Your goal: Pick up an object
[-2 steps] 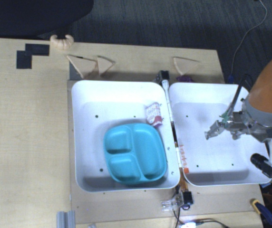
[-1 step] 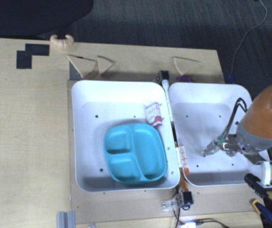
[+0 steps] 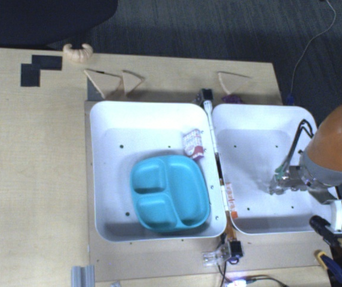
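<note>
A light blue divided plate (image 3: 170,191) lies in the left bin (image 3: 102,160), towards its front. A small white and red packet (image 3: 193,143) rests just behind the plate, near the wall between the bins. My gripper (image 3: 280,183) is low in the right bin (image 3: 249,137), over its right half, far from both objects. The grey arm with its orange band (image 3: 337,145) covers the bin's right edge. I see nothing held at the gripper.
A black strip (image 3: 211,137) runs along the ridge between the two bins. Cables and small clips (image 3: 228,253) lie at the bench's front edge. A thin cable (image 3: 295,137) loops along the arm's left side.
</note>
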Robot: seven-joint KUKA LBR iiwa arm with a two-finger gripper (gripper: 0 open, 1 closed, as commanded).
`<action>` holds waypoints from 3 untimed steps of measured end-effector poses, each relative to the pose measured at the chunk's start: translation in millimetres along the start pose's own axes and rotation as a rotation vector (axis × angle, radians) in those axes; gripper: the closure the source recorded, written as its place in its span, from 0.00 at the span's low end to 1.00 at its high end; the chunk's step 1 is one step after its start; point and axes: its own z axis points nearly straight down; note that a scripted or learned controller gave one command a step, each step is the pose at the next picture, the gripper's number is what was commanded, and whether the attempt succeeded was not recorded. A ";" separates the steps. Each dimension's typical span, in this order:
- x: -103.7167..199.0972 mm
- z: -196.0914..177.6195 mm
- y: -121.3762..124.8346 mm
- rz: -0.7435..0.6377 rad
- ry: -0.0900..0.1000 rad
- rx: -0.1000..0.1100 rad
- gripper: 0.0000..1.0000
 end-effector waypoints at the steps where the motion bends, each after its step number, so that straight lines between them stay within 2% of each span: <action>1: 94.3 -111.8 44.7 -0.002 0.004 0.010 1.00; 2: 50.1 -66.9 32.8 0.001 0.002 0.013 1.00; 3: 100.1 -85.4 66.5 -0.002 0.004 0.011 1.00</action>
